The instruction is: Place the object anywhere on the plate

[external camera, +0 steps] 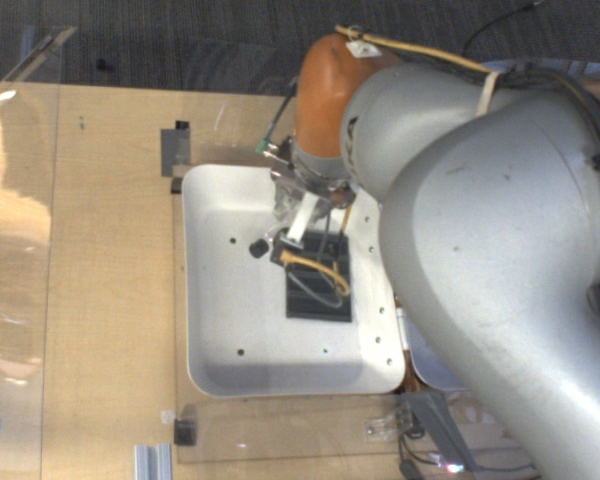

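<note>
Tool point(313, 220): low inside white bin point(220, 318), on grey arm point(500, 228) with orange band. Opening hidden, grip state cannot tell; anything held, cannot tell.
Black rectangular plate point(318, 298): flat on bin floor, directly under tool and running out past it toward bin's near wall.
Worktop point(100, 268): pale wood, beyond bin wall, well apart from tool.

I've got the arm point(480, 248) crossing the white bin's point(220, 368) right-hand rim, its orange band point(325, 93) above the bin's far rim, gripper point(298, 220) pointing down over the bin's middle
</note>
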Available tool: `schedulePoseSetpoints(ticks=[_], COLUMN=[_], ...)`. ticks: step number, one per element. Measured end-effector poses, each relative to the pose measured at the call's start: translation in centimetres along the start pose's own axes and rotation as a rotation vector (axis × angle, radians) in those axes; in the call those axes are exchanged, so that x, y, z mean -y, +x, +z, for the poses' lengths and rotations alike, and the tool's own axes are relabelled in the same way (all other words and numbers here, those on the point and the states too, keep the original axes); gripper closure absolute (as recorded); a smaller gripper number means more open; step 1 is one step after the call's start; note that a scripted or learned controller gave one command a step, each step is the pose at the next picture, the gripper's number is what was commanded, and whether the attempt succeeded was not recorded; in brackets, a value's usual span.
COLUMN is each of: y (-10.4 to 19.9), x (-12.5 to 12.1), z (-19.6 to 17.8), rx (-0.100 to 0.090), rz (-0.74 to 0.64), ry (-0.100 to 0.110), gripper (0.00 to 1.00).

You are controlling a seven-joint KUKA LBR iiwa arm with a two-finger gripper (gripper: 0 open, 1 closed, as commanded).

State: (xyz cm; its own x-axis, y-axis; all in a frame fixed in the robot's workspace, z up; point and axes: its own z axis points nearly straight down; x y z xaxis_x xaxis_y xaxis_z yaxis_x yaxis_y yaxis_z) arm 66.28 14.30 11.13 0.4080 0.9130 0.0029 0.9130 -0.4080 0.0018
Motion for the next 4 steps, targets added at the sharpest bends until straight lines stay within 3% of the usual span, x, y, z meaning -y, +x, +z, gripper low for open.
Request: schedulePoseSetpoints(ticks=[1, 2, 3, 4], y=[7.5, 1.3, 5.5, 4.8], x=[2.7, 14.4, 4.6, 11.5], z=[-6.6, -7.8, -6.1, 1.8], rx=[-0.002, -0.001, 0.001, -0.001], rz=[-0.014, -0.309, -0.359, -0.485], ry=[-0.001, 0.001, 0.001, 0.001], gripper=[1.00, 1.00, 1.00, 1.00])
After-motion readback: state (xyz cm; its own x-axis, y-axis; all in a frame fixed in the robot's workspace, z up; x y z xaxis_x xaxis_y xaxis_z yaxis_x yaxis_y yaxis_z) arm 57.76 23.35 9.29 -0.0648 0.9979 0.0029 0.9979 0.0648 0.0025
